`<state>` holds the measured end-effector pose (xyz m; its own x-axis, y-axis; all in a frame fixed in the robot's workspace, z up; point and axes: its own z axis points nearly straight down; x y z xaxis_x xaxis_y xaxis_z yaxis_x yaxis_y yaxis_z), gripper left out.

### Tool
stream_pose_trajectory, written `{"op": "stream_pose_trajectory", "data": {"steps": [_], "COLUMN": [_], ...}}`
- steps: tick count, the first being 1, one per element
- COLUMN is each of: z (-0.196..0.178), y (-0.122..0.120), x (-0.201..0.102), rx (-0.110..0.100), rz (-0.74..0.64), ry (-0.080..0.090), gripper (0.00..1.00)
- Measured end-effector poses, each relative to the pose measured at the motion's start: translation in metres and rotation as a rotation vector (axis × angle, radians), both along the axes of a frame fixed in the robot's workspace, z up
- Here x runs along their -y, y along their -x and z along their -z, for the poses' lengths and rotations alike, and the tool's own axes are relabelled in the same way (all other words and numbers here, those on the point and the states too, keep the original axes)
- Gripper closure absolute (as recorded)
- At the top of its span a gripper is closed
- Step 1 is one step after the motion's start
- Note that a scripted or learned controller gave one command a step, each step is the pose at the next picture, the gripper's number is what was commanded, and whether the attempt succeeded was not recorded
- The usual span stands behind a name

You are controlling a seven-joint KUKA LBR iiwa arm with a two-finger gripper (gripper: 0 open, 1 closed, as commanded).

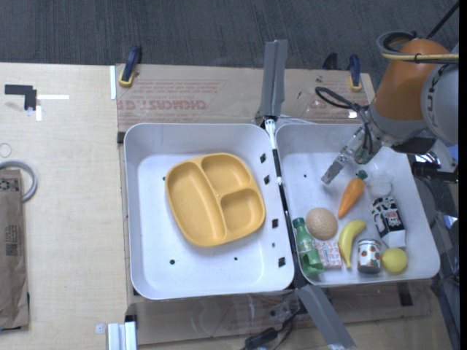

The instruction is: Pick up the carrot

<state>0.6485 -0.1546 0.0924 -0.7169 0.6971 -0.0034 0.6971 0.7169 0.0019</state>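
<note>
Two white bins sit on the bench; over the right bin [423, 195] the gripper [344, 162] hangs with fingers slightly spread, holding nothing; the carrot [351, 196] lies just below-right of it, apart; an egg [321, 223] and banana [350, 240] lie beyond.

Gripper [349, 160] just beside carrot [351, 195]

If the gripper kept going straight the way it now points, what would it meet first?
The gripper slants down and left, away from the carrot. Its line seems to end on the bare floor of the right bin, though depth is hard to judge from above.
</note>
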Motion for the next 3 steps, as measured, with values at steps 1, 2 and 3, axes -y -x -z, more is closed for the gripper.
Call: {"op": "stream_pose_trajectory", "data": {"steps": [1,2,3], "z": [-0.0588,-0.0684,-0.0684], "y": [0.0665,0.0656,0.0656], "x": [0.0265,0.0267,0.0266], "rx": [-0.002,0.002,0.002], "rz": [0.016,0.018,0.018], "ry": [0.000,0.001,0.001], "gripper": [0.00,1.00,0.00]}}
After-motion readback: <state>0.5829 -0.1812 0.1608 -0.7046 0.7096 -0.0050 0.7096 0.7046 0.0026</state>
